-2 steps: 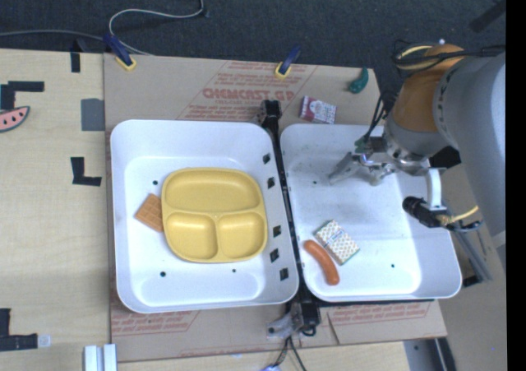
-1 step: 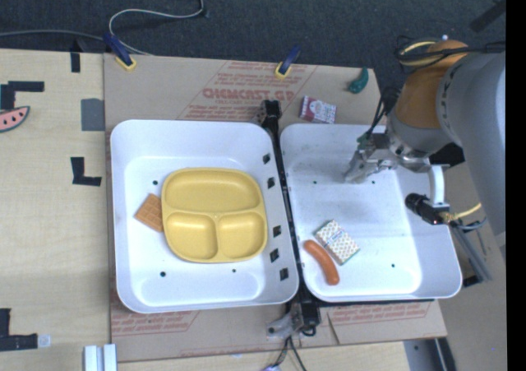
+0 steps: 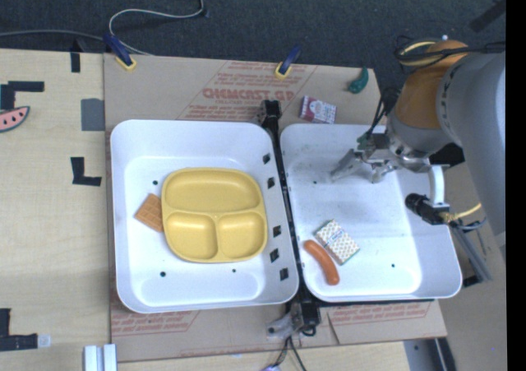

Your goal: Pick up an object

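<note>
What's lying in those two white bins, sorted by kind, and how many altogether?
Yellow divided plate: 1
Brown cracker-like piece tucked beside it: 1
Orange sausage: 1
Small patterned packet: 1
Total: 4

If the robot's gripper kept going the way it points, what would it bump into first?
Probably the bare floor of the right bin, then the divider; the gripper points left. Depth is hard to judge.
</note>
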Robot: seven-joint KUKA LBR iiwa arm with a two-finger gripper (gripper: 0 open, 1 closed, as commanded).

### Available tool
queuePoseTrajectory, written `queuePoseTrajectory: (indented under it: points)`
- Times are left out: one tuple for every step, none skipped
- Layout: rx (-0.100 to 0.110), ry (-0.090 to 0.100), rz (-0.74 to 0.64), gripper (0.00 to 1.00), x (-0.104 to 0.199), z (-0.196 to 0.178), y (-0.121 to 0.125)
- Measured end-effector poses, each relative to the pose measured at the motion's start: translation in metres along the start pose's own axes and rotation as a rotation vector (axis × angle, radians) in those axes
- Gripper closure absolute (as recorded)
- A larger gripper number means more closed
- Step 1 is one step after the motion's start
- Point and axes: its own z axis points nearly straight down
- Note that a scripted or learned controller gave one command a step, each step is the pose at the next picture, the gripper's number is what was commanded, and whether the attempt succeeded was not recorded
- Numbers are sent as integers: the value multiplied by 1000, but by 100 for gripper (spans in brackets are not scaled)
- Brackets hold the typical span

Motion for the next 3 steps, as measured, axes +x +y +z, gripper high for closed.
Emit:
queuePoseTrajectory:
  points:
    - [0, 1, -1, 100, 1, -9, 0]
    - [0, 1, -1, 0, 1, -9, 0]
    - [1, 3, -1, 100, 1, -18, 0]
